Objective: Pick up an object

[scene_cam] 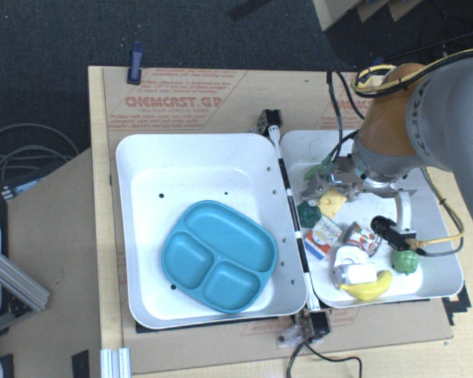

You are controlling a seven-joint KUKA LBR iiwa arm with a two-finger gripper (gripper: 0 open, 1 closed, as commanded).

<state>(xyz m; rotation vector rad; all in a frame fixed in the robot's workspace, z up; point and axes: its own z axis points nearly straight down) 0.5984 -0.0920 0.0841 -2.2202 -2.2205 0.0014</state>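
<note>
Setting: dark carpet is seen around a brown bench [189, 93] that carries two shallow white bins side by side.
Left bin: the left bin [142, 164] holds a blue compartment plate [218, 254], which lies toward the bin's near edge.
Right bin: the right bin [445, 278] holds a loose clutter of small things, crowded from its left wall to its near right corner.
Arm: the grey arm with its orange band [390, 120] is reached in over the far half of the right bin.
Gripper: the gripper [331, 181] is lowered near the bin's left wall, just above a pale yellow object [332, 205]; how far the jaws are parted cannot be told, and nothing is seen held between them.
Likely target: the pale yellow object is judged the nearest candidate; it is small, rounded and smooth-looking, touching or just beside a dark green item [308, 213].
Other candidates: a banana [368, 289] lies at the near edge, a green round object [406, 261] near the right side, and a red-and-white packet [325, 235] between them.
Advice for the step: the descent is best centred on the rounded object so that the neighbours are not nudged; a firm closure is advised, since a smooth round shape may slip.
</note>
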